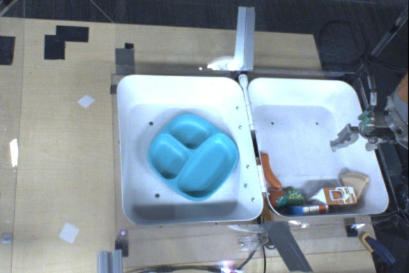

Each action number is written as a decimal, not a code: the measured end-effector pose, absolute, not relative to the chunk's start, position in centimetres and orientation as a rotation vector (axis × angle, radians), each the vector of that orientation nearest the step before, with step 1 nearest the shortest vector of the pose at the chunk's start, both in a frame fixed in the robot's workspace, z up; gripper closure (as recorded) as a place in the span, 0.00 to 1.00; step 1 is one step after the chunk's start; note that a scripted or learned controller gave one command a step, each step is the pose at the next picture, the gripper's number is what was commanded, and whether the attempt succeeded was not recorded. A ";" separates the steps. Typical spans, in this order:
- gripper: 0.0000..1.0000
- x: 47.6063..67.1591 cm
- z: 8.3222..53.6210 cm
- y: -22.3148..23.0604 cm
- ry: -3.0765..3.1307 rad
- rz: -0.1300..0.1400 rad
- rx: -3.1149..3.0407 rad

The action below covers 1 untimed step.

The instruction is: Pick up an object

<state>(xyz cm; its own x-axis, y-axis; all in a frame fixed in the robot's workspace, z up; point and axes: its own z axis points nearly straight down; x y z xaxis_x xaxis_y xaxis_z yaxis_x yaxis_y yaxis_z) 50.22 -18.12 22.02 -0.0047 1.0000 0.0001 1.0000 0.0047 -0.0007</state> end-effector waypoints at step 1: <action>0.00 48.7 11.9 -18.9 -2.279 0.000 -2.159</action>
